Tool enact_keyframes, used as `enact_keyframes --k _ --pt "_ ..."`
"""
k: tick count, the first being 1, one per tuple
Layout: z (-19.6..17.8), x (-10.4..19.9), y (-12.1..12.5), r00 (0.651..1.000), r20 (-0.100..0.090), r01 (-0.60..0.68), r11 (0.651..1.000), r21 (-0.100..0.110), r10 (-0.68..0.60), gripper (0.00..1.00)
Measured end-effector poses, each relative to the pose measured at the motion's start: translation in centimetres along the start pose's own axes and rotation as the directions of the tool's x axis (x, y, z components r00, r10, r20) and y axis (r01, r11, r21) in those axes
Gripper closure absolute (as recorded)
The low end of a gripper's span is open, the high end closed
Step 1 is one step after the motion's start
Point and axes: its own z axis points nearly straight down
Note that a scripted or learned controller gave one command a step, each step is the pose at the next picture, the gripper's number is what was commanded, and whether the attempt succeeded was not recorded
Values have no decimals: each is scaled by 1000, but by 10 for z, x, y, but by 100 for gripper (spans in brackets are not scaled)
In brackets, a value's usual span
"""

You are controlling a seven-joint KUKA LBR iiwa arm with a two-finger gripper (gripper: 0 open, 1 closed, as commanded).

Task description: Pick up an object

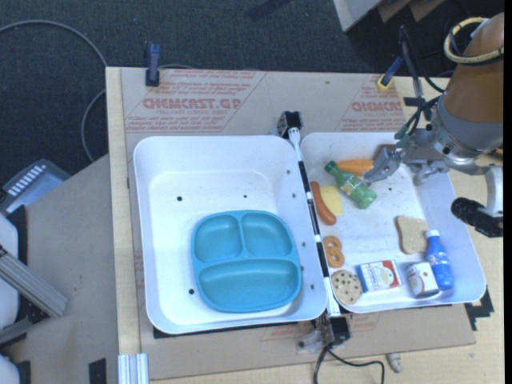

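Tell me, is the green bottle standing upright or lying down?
Lying down: the green bottle rests on its side on the right bin floor, beside the carrot.

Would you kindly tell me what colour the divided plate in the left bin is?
The divided plate is light blue, clearest in the camera view.

Even, bright overhead light falls on my counter (240,94), and the two shallow white plastic bins (160,166) glare almost to blank white, their rims bleeding pale. Shadows are soft and short; a faint one sits under the blue divided plastic plate (245,260). The dark carpet floor (64,6) stays dim. Everything looks slightly soft and grainy, small labels unreadable.
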Motion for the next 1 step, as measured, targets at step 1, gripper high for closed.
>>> enact_keyframes --k 1 --pt "88 14 45 1000 -1 0 1000 3 0 0"
